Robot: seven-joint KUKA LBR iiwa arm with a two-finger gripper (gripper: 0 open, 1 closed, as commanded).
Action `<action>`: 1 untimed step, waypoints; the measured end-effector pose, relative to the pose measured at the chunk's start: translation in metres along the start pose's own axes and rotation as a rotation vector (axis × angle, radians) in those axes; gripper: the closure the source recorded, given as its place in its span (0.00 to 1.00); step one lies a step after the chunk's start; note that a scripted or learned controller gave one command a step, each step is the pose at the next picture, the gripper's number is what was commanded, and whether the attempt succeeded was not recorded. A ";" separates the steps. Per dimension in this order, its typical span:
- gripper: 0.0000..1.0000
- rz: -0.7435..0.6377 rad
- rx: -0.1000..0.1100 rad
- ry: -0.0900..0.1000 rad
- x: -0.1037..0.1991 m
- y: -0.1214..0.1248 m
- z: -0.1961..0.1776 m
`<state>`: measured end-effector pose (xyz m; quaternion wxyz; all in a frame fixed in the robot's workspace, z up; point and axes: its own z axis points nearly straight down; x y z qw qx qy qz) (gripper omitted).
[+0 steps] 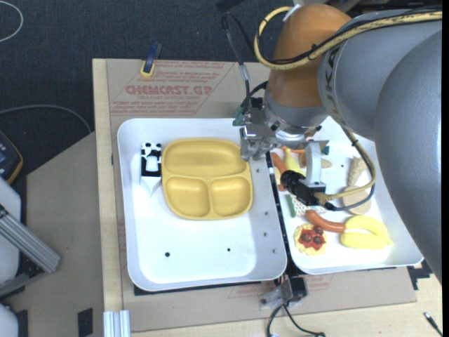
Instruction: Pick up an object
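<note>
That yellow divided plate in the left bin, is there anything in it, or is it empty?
Empty. The yellow divided plate lies right side up in the left bin, and all three compartments show bare yellow bottoms.

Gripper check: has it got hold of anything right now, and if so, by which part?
Cannot be told. The gripper sits low over the divide between the two bins, beside the yellow divided plate, and the wrist hides whether anything is held.

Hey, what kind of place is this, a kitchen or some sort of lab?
Most likely a robotics lab: a large grey arm reaches over two white bins holding toy food and a yellow divided plate.
</note>
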<state>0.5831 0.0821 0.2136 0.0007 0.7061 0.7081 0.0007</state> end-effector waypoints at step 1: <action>1.00 0.002 -0.001 0.000 -0.003 0.002 -0.001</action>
